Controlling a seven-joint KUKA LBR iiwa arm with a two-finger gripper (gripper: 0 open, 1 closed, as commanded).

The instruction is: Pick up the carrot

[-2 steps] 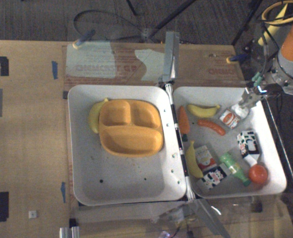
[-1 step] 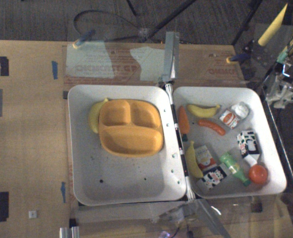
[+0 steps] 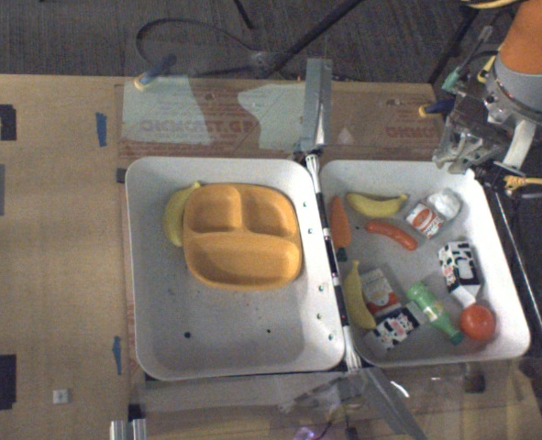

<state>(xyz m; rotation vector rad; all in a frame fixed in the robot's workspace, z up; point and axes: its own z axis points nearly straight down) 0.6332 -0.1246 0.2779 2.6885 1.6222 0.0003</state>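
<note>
Down at the near edge of the right bin (image 3: 509,342) sit a cow-print carton (image 3: 396,327), a green bottle (image 3: 433,308) and a tomato (image 3: 478,321), all packed close together. Further in there's a sausage (image 3: 392,235), two bananas (image 3: 375,204), a can (image 3: 432,214) and another carton (image 3: 459,266). Left bin (image 3: 225,337) just has the orange tray (image 3: 242,234).

Carrot (image 3: 340,223) is the small orange one lying lengthwise right against the right bin's left wall, next to the divider, just beside the upper banana and the sausage. Looks like a plastic toy, so I'd guess light, stiff and kinda slick, and tapered too. I'd pinch it across the fat middle, not the thin tip. Annoying bit is the wall: one finger has to squeeze in between carrot and wall, or it just gets shoved around.

Gripper (image 3: 461,149) hangs over the far right corner of that bin, well apart from the carrot, wrist pointing down from the orange band. Honestly can't tell how the jaws stand, too cluttered up there. Nothing visible in them.
</note>
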